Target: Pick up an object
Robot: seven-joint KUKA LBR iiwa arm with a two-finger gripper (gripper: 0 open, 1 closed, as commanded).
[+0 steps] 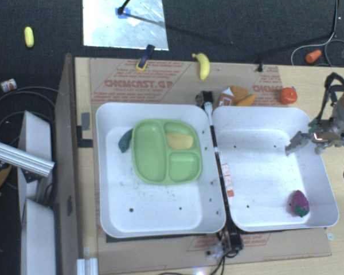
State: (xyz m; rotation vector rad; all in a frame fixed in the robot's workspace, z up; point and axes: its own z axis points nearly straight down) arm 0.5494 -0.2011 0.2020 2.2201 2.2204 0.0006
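In the camera view, looking down at a slant, two shallow white plastic bins sit side by side on the table. The left white bin (112,211) has a light green plastic plate with three parts (165,152) in it, and a flat yellow piece (180,139) lies in the top right part of that plate. A small dark green lump (125,140) lies just beside the plate's left edge, touching it or nearly so. The right white bin (258,171) has one small purple and green toy that looks like a fruit (299,203) near its lower right corner. That toy is the nearest thing to pick up, I think. The grey arm comes in from the right, and its end effector (301,141) is over the upper right part of the right bin, well apart from the purple toy. Its fingers look a little spread and nothing is between them. The toy looks small and light, and maybe smooth, so it could slip. A good place to hold it is likely across its fat purple middle. It looks a bit longer up and down in the picture, with the green end toward the lower right, but it is too small to be sure
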